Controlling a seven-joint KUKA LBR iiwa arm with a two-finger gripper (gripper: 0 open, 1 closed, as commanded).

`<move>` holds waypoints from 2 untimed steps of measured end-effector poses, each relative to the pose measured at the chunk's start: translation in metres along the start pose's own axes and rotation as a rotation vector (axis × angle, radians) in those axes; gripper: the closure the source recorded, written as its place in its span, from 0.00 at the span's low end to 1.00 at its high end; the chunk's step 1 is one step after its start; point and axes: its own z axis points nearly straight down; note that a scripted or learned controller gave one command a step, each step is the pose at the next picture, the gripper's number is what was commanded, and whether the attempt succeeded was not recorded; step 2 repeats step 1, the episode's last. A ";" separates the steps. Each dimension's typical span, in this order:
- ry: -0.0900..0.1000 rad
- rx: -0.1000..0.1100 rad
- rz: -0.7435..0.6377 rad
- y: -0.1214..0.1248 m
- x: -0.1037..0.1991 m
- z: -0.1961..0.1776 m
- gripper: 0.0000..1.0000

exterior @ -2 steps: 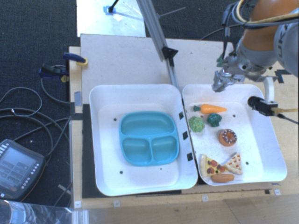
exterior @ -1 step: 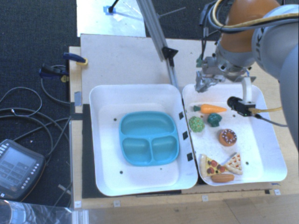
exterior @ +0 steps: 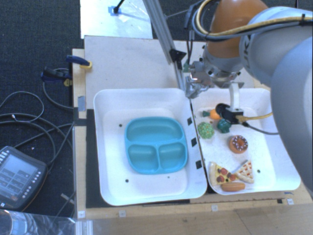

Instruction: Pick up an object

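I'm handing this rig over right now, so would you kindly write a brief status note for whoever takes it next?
Gripper: above the far end of the wall between the bins, nothing seen in it; open or shut can't be told.
Right bin: green ball, dark green toy, orange piece, donut, two pizza slices, hot dog.
Left bin: blue divided plate.
Done: nothing lifted.
Left: pick up one object.
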 end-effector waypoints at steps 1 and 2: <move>0.001 -0.003 0.000 0.010 0.055 0.001 1.00; 0.001 -0.003 0.000 0.010 0.055 0.001 1.00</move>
